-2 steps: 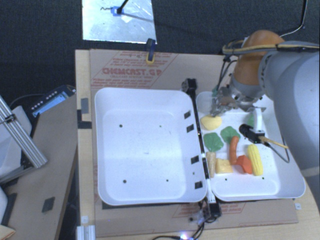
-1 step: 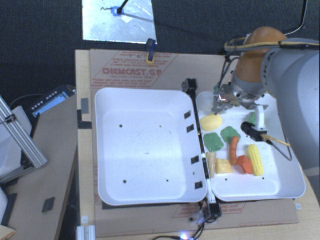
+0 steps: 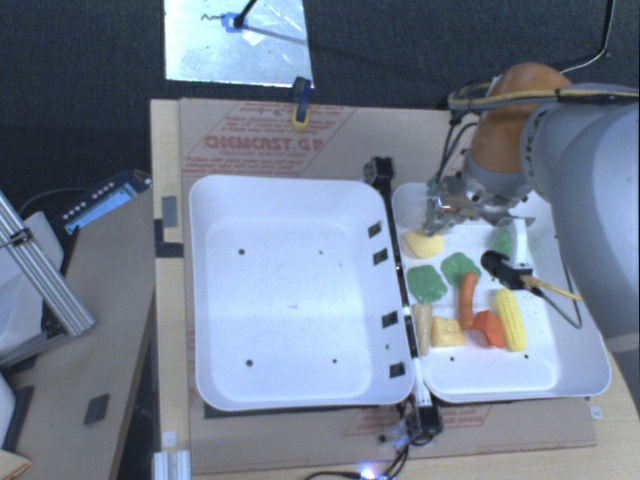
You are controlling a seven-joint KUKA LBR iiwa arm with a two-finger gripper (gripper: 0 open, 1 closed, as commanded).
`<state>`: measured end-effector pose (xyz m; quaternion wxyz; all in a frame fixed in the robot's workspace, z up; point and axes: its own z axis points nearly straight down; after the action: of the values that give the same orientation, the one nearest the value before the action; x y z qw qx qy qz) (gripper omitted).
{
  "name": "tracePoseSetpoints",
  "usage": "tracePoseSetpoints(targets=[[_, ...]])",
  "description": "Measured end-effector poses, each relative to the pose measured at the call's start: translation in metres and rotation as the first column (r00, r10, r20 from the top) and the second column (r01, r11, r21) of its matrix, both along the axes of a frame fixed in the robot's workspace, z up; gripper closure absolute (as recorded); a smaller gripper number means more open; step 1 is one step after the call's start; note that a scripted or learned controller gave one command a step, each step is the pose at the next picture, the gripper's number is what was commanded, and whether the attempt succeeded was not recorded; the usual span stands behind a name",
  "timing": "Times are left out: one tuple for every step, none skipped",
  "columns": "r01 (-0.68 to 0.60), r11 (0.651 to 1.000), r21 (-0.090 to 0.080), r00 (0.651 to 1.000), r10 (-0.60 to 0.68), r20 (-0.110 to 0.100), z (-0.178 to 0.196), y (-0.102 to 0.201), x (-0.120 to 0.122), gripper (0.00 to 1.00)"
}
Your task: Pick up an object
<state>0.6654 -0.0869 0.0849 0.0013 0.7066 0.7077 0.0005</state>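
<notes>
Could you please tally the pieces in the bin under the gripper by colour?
Green pieces: 3
Yellow pieces: 3
Orange pieces: 2
Cream piece: 1
Total: 9

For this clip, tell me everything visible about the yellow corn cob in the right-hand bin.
The corn cob is bright yellow, stubby and rounded at both ends, and looks like a plastic toy. Its surface detail is too blurred to read. It lies flat on the floor of the right-hand bin, its length running from far to near. Its left flank seems to touch a red-orange piece.
</notes>
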Motion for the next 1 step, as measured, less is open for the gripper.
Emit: tracePoseSetpoints(targets=[[-0.001, 1.0, 0.0, 1.0, 0.001, 0.004, 0.0121, 0.0, 0.0014, 1.0]])
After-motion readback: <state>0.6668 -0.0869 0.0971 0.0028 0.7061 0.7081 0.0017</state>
